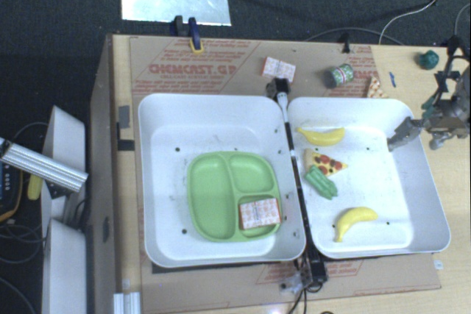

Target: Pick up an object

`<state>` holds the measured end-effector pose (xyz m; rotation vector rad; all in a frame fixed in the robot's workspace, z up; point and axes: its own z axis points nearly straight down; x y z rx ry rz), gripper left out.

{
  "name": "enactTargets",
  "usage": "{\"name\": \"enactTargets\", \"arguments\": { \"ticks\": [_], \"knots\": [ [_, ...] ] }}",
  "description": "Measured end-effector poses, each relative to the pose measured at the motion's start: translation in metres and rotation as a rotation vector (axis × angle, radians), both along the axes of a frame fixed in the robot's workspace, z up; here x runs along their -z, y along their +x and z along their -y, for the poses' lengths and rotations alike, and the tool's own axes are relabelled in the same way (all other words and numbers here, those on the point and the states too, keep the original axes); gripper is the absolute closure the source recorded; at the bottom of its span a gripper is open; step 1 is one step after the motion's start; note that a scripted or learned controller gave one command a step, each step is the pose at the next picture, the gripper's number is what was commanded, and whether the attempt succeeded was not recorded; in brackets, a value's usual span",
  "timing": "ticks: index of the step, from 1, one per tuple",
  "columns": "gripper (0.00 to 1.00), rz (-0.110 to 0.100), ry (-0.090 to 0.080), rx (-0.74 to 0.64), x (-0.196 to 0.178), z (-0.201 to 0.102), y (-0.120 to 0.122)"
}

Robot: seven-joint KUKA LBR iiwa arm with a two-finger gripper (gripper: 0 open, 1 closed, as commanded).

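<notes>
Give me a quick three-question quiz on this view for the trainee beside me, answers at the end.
1. True or false: the pizza slice lies on the green plate.
2. How many bananas are in the right bin?
3. Multiple choice: the red-and-white packet sits in
A. the right bin
B. a compartment of the green plate
C. the bench outside the bins

Key:
1. False; it lies in the right bin, beside the green toy.
2. Two: one near the far wall, one near the front.
3. B

The end effector is at the right bin's far right edge.
</notes>
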<state>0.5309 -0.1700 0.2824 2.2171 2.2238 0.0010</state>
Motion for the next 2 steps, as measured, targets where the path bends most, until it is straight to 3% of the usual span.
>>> {"name": "enactTargets", "arguments": {
  "ticks": [1,2],
  "knots": [
    [0.0,-0.001,0.001,0.002,0.108,-0.038,-0.044],
    [0.0,-0.002,0.001,0.001,0.162,-0.069,-0.045]
  ]
}}
